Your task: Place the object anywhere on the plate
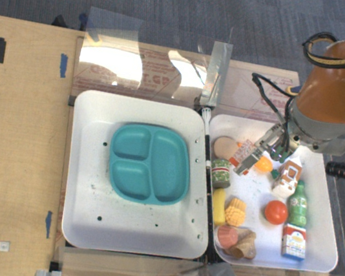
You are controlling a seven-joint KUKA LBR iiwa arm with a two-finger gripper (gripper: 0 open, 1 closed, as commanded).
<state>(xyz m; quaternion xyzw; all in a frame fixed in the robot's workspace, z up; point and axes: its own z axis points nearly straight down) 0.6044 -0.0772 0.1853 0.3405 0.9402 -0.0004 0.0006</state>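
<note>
While the plate (150,164) sits bare, arm (328,88) (orange-banded) overhangs the right bin (326,258) — toys below.

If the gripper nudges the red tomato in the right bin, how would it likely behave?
The tomato looks round and smooth, so it would probably roll rather than slide. It lies beside the green bottle, which may stop a rightward roll. Its glossy skin suggests hard plastic, likely light and slippery.
</note>
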